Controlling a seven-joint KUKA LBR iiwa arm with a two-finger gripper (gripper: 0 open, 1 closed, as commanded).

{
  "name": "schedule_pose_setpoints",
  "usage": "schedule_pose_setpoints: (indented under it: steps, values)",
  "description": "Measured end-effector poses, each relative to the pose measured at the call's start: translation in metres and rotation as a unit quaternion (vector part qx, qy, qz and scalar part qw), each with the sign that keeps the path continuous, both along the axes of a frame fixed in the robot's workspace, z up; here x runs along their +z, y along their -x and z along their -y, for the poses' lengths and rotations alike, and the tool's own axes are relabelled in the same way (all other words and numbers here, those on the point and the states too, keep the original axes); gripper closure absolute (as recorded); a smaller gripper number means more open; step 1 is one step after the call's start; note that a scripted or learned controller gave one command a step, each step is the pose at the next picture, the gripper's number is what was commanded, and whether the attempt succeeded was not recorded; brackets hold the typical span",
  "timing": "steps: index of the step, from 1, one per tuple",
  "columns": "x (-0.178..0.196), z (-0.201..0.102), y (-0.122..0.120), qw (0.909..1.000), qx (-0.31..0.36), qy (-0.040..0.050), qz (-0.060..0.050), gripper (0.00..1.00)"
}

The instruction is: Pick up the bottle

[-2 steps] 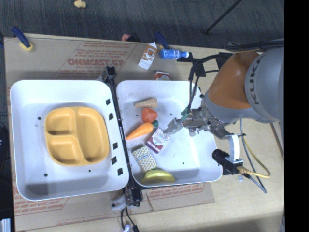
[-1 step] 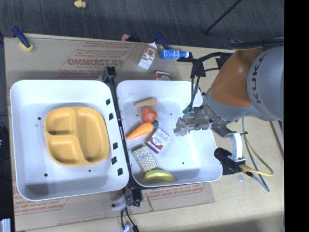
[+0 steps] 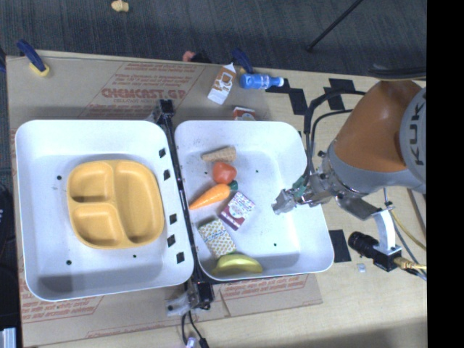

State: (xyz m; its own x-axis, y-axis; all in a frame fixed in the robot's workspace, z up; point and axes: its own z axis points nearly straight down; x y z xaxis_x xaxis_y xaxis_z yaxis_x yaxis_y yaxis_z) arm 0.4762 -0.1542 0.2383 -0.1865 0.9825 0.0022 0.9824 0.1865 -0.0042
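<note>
though the bottle (image 3: 259, 82) is what we are after, we find it outside both bins, lying on its side on the cardboard sheet (image 3: 138, 85) behind the right bin (image 3: 290, 140), a blue body with a pale cap end pointing right. just beside it to the left lies a small white and brown carton (image 3: 222, 83), and a little nearer the bin's back rim sits a small red and white packet (image 3: 244, 112).

we see the gripper (image 3: 290, 199) well apart from the bottle, low over the right side of the right bin near its right wall, with nothing between its fingers; whether they stand wide or narrow we cannot tell. the grey arm with its orange band (image 3: 373, 125) comes in from the right.

inside the right bin we count a wafer cone (image 3: 219, 154), a red tomato (image 3: 224, 172), an orange carrot (image 3: 210, 196) just below it, a red and white packet (image 3: 238, 210), a checkered biscuit box (image 3: 216, 237) and a yellow-green banana (image 3: 238, 264) at the front wall.

the left bin (image 3: 36, 143) holds a yellow divided plate (image 3: 116, 201).
</note>
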Motion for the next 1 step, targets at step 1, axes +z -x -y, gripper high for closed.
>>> schedule_pose_setpoints:
  steps: [1]
  values:
    - [-0.0109, 0.0572, -0.0003, 0.9901, 0.140, 0.0007, 0.002, 1.00]
